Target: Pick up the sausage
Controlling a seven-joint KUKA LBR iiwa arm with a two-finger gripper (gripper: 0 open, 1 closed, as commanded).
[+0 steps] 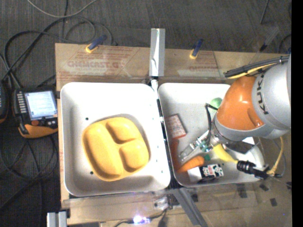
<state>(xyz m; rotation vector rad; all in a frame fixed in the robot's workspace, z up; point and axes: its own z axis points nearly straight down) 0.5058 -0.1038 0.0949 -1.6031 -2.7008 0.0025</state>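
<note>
In the right bin [189,91], a reddish-brown elongated piece [173,152] that may be the sausage lies along the left wall. A pinkish-brown rectangular item [174,126] lies just above it. My gripper [195,148] hangs low over the bin's front middle, pointing left. It is just right of the reddish piece and directly above an orange carrot [191,164]. I see nothing clearly held in it. The orange and grey wrist hides the right part of the bin.
A yellow divided plate [117,148] lies in the left bin [75,98]. In the right bin are also a green object [216,101], a yellow banana-like piece [223,155] and a small black-and-white box [211,171]. A cable runs beside the wrist.
</note>
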